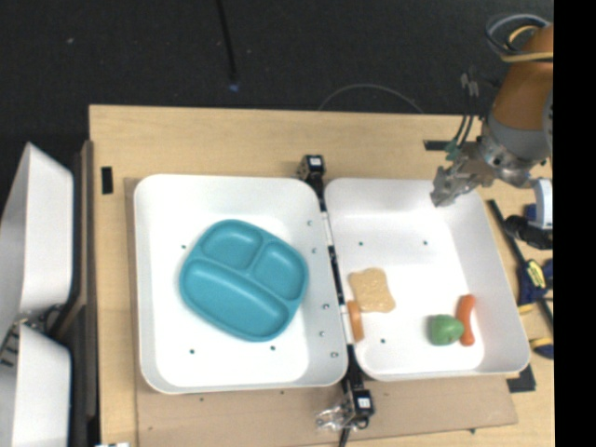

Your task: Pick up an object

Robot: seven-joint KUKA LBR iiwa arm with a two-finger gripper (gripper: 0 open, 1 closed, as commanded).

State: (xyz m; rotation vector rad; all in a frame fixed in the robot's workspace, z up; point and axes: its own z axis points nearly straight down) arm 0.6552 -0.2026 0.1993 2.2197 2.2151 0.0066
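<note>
A: Which is easiest to take?

B: I'd judge the carrot (467, 319): small, probably light and stiff, narrow enough to pinch across its middle. The green piece (445, 330) touching it looks rounder and may roll. The toast (372, 290) lies flat, hard to get under.

A: And where is the gripper (451, 186)?

B: Over the right bin's (410, 217) far right corner, well apart from the carrot, which lies near the bin's near right corner. Whether it's clenched or released, I can't tell.

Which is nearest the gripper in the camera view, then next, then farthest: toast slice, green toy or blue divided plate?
From the gripper, at the right bin's far right corner:
1. Toast slice, right bin, left of middle.
2. Green toy, right bin, near edge.
3. Blue divided plate, left bin.
</note>
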